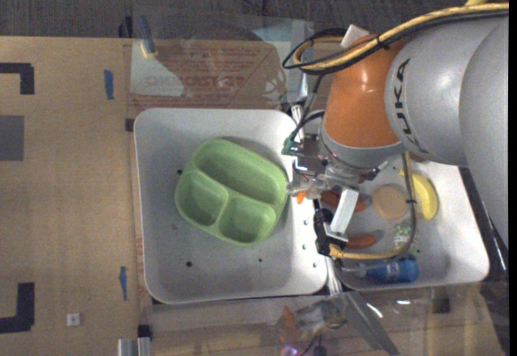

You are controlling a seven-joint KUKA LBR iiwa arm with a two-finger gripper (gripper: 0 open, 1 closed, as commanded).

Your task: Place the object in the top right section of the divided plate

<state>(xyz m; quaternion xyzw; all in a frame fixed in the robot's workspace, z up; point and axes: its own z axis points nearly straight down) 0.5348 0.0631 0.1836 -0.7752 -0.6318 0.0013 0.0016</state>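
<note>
Whether the jaws are released or clenched cannot be told: the gripper (pixel 311 199) sits under the orange wrist band, over the seam between the two bins, and its tips are lost among cables and housing. A small orange-red speck shows just beside it at the seam, too small to identify, so nothing can be said to be held. The arm (pixel 420 96), grey with its orange band, comes in from the right and covers much of the right bin (pixel 468 261).

In the right bin, around the wrist, lie several small things: a yellow banana-shaped object (pixel 426 195) against a round tan object (pixel 389 203), an orange-red sausage-shaped piece (pixel 361 240) lower down, and a blue object (pixel 393 270) near the bin's lower edge. Which of these is the task's object cannot be told; all lie in the right bin, apart from the plate.

The green divided plate (pixel 232 190) lies tilted in the left bin (pixel 161 249), toward its upper right, its right rim near the gripper. It has one long section along its upper side and two smaller ones below.

The bins rest on a brown tabletop (pixel 65 185) with blue tape marks and black corner marks. A clear sheet lies above the left bin.
</note>
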